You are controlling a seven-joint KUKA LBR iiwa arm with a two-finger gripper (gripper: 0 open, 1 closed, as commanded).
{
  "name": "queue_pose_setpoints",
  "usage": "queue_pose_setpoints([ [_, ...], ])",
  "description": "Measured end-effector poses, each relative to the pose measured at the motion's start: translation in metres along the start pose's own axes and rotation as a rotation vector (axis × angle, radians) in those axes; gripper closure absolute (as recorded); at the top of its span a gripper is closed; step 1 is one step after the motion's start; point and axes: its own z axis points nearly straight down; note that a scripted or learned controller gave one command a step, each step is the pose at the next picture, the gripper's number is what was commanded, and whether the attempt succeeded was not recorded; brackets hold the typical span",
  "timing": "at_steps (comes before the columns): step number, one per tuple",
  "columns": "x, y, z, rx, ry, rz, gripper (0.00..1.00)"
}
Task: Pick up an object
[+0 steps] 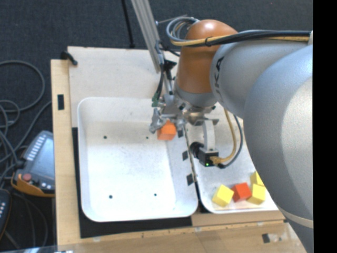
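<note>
the small orange block (167, 130) sits between the fingers of the two-finger gripper (167, 124), over the far right part of the left shallow white bin (100, 157), close to the divide between the bins. going down in size: the grey arm with its orange band (202, 57) reaches in from the right; the right white bin (231, 167) holds two yellow blocks (222, 195) and a red-orange block (242, 192) at its near end. the grasp looks made; whether the block is lifted free is hard to judge.

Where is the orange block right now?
The orange block sits at the pincer, over the left bin's upper right part, beside the divide between the two bins.
</note>
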Motion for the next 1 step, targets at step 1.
queue_pose_setpoints([
  [1,-0.0779,0.0379,0.0208,0.003,-0.008,0.017,1.0],
])
